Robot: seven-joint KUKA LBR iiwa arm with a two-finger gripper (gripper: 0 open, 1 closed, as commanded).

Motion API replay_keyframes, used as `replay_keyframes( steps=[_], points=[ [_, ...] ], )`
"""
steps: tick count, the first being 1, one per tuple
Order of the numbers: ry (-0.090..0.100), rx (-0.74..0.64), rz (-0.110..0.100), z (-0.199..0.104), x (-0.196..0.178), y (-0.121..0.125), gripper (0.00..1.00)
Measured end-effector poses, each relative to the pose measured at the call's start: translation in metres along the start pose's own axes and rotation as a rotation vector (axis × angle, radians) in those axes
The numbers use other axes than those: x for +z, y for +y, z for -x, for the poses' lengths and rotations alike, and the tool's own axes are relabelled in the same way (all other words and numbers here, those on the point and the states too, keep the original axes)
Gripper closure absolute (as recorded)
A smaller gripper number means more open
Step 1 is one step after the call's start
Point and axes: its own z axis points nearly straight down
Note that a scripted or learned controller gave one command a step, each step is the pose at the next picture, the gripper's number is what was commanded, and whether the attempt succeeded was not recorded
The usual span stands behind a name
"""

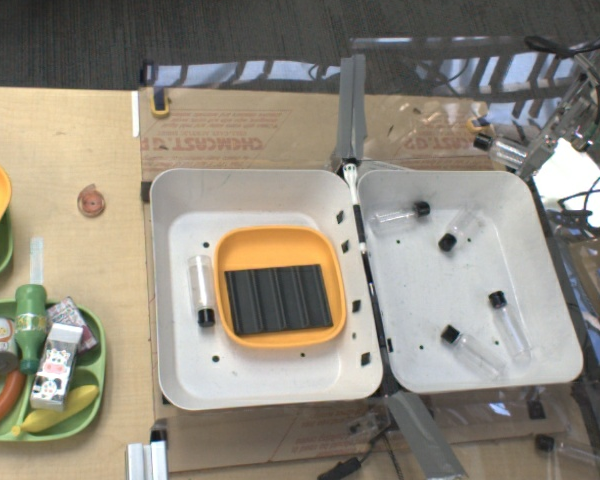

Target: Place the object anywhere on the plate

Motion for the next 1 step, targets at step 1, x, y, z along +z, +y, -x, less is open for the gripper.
replay_keyframes(
  steps=[1],
  points=[
    [0.002, -0.326, 0.002, -0.0088, 0.0385, -0.0062, 1.0]
  ],
)
